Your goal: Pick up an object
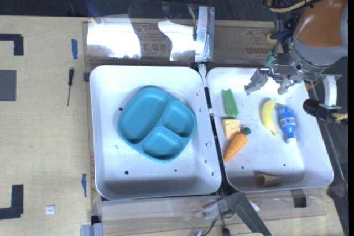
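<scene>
1. Camera view looked down on your desk [38, 146], which carried two shallow white bins side by side.
2. You had the left bin [105, 85] holding a blue divided plate [157, 122], lying flat near its middle.
3. You had the right bin [310, 166] holding the loose items: a green block [229, 102] near its left wall, a yellow cheese wedge [231, 127] just below that block, and an orange carrot [236, 144] lying tilted against the wedge.
4. You could see a yellow banana [268, 116] and a blue and white bottle [287, 123] lying just beside each other toward the bin's right side, and a brown cone-like piece [268, 178] near the front rim.
5. Your arm [323, 19] reached in from the right, and its end effector [272, 81] sat above the upper part of the right bin, just above the banana's top end.
6. Your end effector's two fingers [255, 84] were spread apart, with nothing between them.
7. You could not tell whether the fingertips touched the bin floor.
</scene>
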Controlling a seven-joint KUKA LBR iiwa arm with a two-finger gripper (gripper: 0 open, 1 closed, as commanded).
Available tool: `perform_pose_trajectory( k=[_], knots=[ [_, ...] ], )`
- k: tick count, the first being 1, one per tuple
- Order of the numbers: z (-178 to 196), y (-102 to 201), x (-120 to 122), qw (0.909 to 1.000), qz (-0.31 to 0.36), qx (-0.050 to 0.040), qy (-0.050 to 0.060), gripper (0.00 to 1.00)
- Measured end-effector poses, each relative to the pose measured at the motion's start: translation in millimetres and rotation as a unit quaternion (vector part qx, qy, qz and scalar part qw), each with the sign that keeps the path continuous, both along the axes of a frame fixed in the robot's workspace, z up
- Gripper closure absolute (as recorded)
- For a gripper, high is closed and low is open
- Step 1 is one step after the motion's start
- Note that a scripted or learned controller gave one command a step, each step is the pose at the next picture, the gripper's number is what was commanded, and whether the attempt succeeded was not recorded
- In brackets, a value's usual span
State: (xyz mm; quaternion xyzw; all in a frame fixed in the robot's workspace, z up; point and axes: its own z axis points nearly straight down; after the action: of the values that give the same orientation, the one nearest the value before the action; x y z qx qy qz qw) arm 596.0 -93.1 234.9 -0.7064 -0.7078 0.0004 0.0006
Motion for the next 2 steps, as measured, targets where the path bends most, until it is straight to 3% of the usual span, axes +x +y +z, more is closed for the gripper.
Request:
perform_pose_trajectory(
  k=[1, 2],
  knots=[
    [21, 1, 12, 0.9964, 0.085, -0.0009, -0.003, 0.0],
    [-141, -11, 1, 0.9995, 0.031, -0.0003, -0.001, 0.0]
  ],
)
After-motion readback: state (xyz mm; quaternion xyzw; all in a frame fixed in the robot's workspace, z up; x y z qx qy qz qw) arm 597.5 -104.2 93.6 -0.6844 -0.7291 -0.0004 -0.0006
